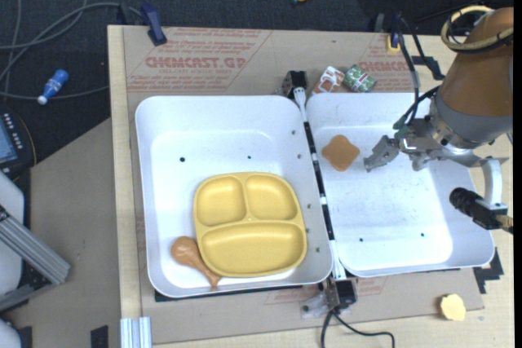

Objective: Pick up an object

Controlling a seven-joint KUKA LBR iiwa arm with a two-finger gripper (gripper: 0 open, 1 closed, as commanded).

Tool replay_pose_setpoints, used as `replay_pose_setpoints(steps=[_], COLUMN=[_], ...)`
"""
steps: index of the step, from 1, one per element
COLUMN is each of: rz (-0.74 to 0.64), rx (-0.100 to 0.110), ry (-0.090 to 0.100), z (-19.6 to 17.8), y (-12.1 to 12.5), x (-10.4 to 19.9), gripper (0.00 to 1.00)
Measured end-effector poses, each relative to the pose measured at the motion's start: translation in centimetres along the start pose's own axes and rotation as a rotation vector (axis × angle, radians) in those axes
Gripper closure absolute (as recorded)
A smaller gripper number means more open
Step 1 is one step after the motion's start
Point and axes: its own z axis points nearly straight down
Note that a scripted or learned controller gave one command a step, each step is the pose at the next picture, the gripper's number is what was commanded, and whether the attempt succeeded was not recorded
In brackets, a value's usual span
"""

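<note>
Two white bins lie below me as my pincer (391,152) hangs spread and unladen over the right bin (408,244), just beside a brown toast-like piece (340,152) on its floor. Next, I judge, comes sliding left, descending, then clamping. The board (196,61) reads "CHEMCAST GP".

Both white bins (163,200) look like smooth plastic w/ slight sheen. Yellow divided tray (248,224) in left bin: glossy plastic. Table (204,61) top: matt brown board, printed red lettering. Floor (65,53) far left: dark, rough carpet-like. Arm's orange band (481,69): smooth, semi-gloss.
</note>
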Motion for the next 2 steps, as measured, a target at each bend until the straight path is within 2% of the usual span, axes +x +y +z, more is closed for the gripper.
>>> replay_pose_setpoints(steps=[1,2], rz=[-0.002,-0.004], rx=[0.003,-0.011], ry=[0.000,-0.004], z=[9.2,10.9], y=[3.9,13.3], x=[1.0,-0.2], gripper=[0.00,0.00])
